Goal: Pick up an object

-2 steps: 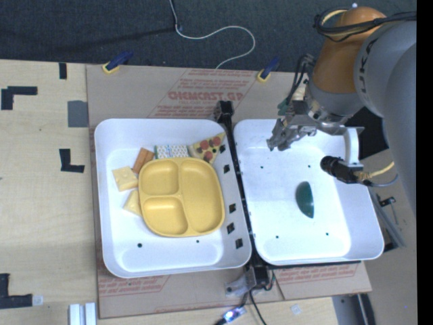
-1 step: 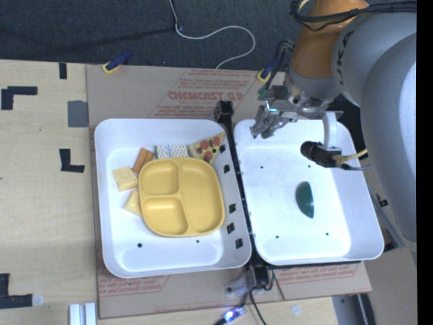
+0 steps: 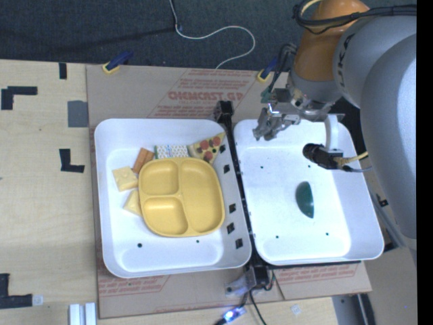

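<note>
A yellow divided plate [image 3: 181, 198] with three compartments lay in the left bin [image 3: 108, 202], one of two shallow white bins set side by side on a cardboard sheet [image 3: 196, 90]. Small pieces crowded the plate's far and left edges: a tan square cracker [image 3: 124, 178] touching its left rim, a pale wedge [image 3: 130, 205] partly tucked under that same rim, an orange strip [image 3: 143, 159] just beyond the plate's far-left corner, a speckled block [image 3: 169, 152] at its far edge, and a multicoloured piece [image 3: 208, 145] at its far-right corner.

To the right of the plate, across the dividing walls, stood the right bin [image 3: 338, 249]. In it lay the thing to be picked up, a dark green oval object [image 3: 306, 199], alone on the white floor, level with the plate and well apart from it.

The grey arm [image 3: 379, 53], with its orange band, reached in from the right. Its gripper [image 3: 265, 131] hung beyond and to the right of the plate, over the right bin's far-left corner, well apart from the green object. Whether its grip was spread or closed could not be told. A thin white cable [image 3: 216, 36] looped on the dark floor far beyond the plate.
</note>
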You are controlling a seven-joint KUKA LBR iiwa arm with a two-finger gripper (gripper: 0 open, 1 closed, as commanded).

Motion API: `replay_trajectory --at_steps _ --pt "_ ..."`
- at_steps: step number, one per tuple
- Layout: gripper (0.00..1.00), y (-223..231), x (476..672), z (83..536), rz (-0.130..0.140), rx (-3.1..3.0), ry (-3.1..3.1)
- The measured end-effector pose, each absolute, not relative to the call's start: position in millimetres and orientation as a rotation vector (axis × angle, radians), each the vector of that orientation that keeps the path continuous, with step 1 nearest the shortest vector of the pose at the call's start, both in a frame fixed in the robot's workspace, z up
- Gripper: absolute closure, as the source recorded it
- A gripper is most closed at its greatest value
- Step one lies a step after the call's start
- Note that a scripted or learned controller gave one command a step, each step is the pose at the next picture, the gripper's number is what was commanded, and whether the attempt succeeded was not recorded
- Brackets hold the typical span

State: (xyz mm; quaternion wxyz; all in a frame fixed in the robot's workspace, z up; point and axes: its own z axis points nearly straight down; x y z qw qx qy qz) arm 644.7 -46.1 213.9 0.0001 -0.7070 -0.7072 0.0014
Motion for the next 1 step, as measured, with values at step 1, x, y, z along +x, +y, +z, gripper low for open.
replay_trajectory --at_steps 1 --pt "1.00 -46.8 638.0 233.4 0.000 -2.220 -2.223"
